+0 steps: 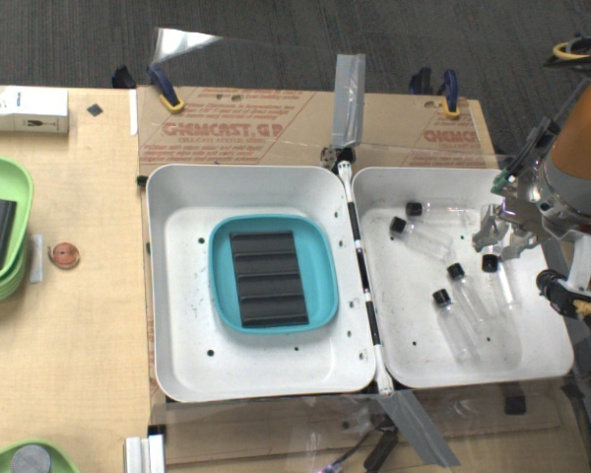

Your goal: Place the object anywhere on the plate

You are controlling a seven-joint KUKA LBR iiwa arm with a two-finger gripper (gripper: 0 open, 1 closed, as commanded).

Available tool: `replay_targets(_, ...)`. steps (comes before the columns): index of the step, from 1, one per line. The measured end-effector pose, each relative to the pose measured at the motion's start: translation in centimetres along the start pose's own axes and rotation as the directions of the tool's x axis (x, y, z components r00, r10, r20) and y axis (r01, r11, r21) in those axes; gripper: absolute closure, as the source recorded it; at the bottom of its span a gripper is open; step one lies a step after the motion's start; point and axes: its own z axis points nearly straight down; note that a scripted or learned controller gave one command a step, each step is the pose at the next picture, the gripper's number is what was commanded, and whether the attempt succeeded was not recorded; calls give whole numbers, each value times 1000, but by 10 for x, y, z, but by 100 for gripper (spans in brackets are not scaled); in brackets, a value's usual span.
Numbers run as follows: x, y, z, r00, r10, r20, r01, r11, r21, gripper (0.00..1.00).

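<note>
Nearest you, the right bin (532, 358) holds several clear vials with black caps, lying flat and scattered; 1 vial (456, 323) lies toward the front with its cap (440, 298) pointing up-left, another (500, 282) lies just beside it toward the arm, and 2 more caps (414, 208) sit farther back. Judge these as light, stiff and slick: thin transparent tubes that roll readily on the smooth bin floor and may crack if pinched hard. You would do best to take 1 across the middle of its barrel, jaws square to its long axis, since the cap end gives less bearing and a skewed grip will squirt it out. The neighbours lie close, so expect contact with more than 1. The tool (494, 233) hangs over the right bin's back-right part, near the vial caps; whether it is wide or narrow you cannot tell from here, and nothing is seen between its fingers. The arm comes in from the right, orange band above the wrist, wrist pitched down. In the left bin (177, 363) sits the teal plate (320, 274) carrying a dark ribbed insert (267, 278). No vial is on it yet.
</note>
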Motion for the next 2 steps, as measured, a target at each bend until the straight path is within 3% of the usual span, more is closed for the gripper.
replay_targets(1,0,0,0,1000,0,0,0,1000,0,0)
replay_targets(2,-54,16,-94,991,137,0,-137,991,0,0)
